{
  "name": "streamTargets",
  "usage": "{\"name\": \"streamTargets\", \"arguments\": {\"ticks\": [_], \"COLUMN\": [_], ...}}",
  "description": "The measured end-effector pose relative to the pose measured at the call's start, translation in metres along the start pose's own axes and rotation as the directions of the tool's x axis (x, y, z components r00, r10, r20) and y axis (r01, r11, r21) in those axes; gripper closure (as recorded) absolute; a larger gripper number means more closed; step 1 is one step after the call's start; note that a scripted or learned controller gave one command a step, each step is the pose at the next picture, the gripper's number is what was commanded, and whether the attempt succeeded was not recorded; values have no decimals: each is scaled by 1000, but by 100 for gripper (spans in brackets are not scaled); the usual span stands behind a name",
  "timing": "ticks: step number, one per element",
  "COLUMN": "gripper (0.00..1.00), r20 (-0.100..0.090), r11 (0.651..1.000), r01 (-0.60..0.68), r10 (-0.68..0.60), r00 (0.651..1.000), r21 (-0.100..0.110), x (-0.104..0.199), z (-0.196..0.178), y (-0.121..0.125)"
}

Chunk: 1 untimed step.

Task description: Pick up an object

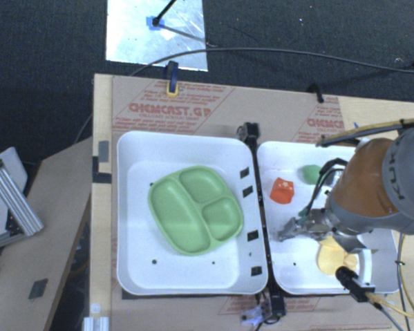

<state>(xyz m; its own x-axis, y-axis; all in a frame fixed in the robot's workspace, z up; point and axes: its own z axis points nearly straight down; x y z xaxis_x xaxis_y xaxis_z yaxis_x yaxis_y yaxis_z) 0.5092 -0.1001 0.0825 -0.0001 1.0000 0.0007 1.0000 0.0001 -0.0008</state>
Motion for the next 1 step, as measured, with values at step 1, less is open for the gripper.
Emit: {"name": "streamTargets", "arguments": {"ticks": [1], "gripper": [100], "r20": [1], "r11": [1000], "r01": [0], "r10": [0], "r00": [1000], "r21": [-4], "x": [0], "z": [-13], "y": [1]}}
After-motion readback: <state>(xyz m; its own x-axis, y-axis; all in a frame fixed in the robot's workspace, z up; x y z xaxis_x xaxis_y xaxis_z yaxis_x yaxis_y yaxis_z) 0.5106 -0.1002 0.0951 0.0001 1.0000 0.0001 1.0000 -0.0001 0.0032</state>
